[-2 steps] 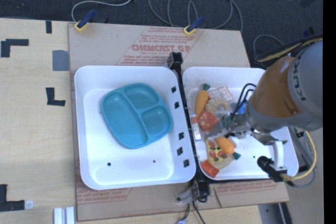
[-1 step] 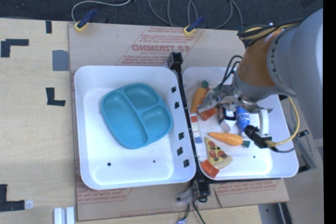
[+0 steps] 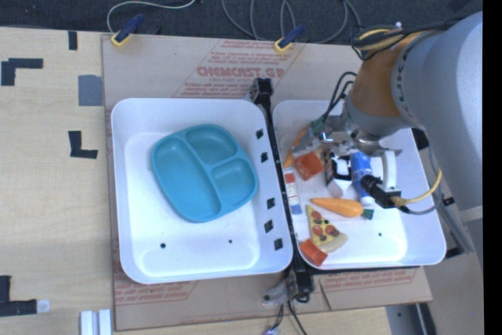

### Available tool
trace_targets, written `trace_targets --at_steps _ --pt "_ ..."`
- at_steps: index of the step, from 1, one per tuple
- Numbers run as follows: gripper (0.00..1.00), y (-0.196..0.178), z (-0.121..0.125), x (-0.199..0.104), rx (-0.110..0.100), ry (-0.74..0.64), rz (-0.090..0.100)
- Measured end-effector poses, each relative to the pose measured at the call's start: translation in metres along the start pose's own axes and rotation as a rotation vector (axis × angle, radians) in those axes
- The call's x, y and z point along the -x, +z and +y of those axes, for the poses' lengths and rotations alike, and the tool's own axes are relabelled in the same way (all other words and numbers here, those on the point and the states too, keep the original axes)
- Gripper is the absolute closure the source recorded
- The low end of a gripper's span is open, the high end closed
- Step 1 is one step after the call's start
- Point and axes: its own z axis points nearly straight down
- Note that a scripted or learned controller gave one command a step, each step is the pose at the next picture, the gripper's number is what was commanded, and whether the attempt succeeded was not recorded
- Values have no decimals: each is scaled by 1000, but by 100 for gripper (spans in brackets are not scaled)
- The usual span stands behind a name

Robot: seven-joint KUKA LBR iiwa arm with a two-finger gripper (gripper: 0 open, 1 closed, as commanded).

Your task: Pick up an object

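The grey arm with its orange band reaches down into the right shallow white plastic bin, and its pincer hangs low among the toys there; whether it is wide or narrow cannot be told from this slant. A small blue cylinder-like object sits right at the pincer, though a hold on it cannot be confirmed. Just left lies a blocky orange toy piece. Below rest a smooth tapered orange toy carrot and a flat triangular toy pizza slice. The left white bin carries a glossy light-blue plastic divided plate with three rounded compartments. Both bins sit on a brown cardboard sheet over the pale wooden table.
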Motion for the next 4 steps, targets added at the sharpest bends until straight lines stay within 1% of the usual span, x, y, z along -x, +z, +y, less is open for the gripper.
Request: trace_targets --at_steps 1,2,3,4 --pt "0 8 64 -2 -36 1 10" --pt "0 15 66 -1 -37 2 6" --pt "100 4 68 -1 -31 1 4" --pt "0 4 68 -1 -32 1 4"
